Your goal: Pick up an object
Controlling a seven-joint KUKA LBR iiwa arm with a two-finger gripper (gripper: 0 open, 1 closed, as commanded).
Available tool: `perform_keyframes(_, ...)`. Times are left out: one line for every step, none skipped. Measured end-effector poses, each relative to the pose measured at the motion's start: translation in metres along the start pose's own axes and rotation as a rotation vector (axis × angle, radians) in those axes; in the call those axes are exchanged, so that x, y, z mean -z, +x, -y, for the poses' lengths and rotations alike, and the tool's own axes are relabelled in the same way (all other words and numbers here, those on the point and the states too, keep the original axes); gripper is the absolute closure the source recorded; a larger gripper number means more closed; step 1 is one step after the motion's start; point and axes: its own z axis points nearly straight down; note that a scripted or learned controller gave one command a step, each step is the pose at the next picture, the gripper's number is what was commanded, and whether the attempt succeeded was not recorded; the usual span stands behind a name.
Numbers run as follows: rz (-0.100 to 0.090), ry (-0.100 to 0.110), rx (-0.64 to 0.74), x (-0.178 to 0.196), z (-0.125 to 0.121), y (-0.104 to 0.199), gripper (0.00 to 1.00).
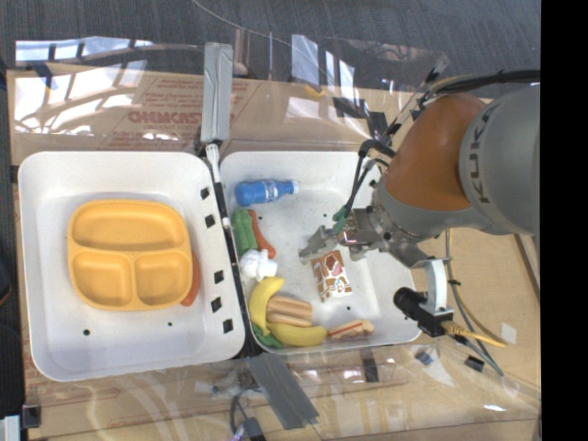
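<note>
"KUKA" reads on the arm (478, 168). The tool (323, 243) hangs above a small printed carton (333, 276); whether it's wide or narrow, I can't tell.

Arm (496, 163): grey rounded casing, broad orange band (432, 163) above the wrist, white "KUKA" lettering (480, 168) on the grey shell. Thin black cables (404, 122) run along the orange section. Pincer (323, 242): grey metal parts. Black cylindrical fitting (418, 310) with a white bracket (441, 283) below the wrist.
</note>
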Motion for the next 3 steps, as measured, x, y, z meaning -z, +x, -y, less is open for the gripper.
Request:
perform_keyframes(0.001, -0.004, -0.181, -0.116, -0.004, -0.051, 0.0)
perform_keyframes(0.0, -0.004, -0.096, -0.106, -0.06, -0.072, 0.0)
perform_keyframes(0.002, -0.004, 0.095, -0.078, -0.07, -0.05, 0.0)
